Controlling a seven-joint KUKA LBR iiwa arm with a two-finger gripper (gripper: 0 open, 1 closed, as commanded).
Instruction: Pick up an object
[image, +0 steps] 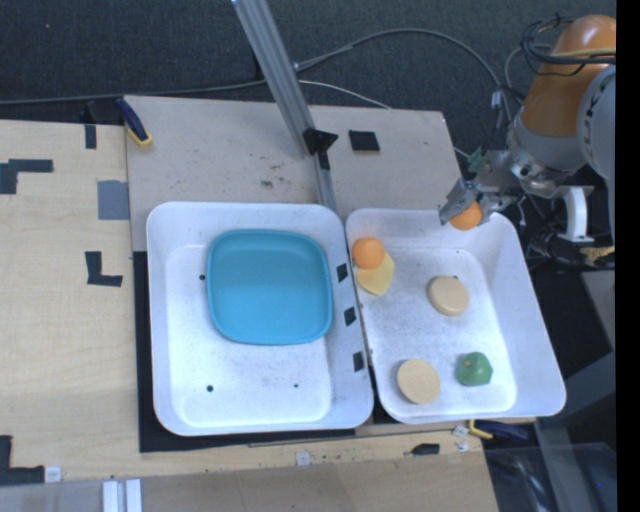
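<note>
The gripper (462, 208) hangs over the right bin's (530, 300) far edge. It's pinching a small orange ball (466, 218), lifted clear

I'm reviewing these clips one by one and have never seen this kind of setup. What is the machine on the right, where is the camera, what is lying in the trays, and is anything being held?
One fixed camera looks down at a slant on a bench. The machine is a robot arm, grey and orange, reaching in from the right. Its gripper sits at the far edge of the right bin, with a small orange object between its fingers, so it seems to be holding it. That bin holds an orange ball against a yellow piece, two tan discs and a green object. The left bin holds a blue plate.
</note>
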